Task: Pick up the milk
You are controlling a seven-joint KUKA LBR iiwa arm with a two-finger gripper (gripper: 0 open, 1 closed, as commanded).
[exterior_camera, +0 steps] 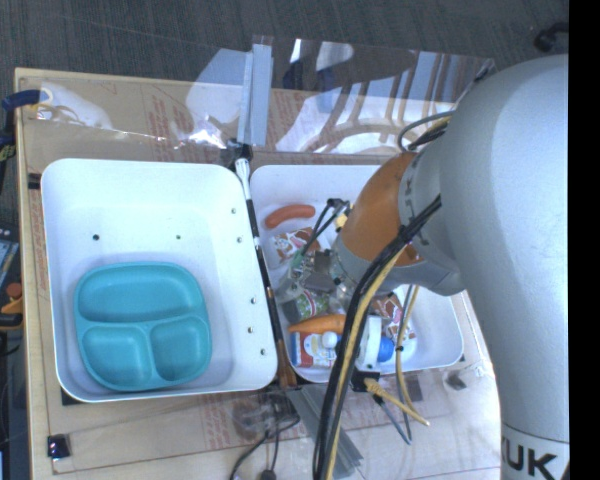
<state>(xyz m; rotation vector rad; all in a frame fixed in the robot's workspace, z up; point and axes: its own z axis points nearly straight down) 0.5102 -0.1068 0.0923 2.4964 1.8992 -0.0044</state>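
Red and white, the milk (318, 349) carton lies at the near edge of the right bin (442, 340), just below a carrot (320, 324). A hot dog (289, 214) lies farther back. The tool (315, 268) hangs low over the middle clutter, maybe touching it. The left bin (140, 208) holds a teal tray (142, 324).

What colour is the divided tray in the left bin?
Teal, seen clearly in the camera view: tray.

You're seeing bright, cool daylight: glare streaks the clear sheet (380, 88) at upper centre, the left bin (140, 208) nearly washes out, and the arm (510, 218) shades the right bin (440, 338). Detail is soft.
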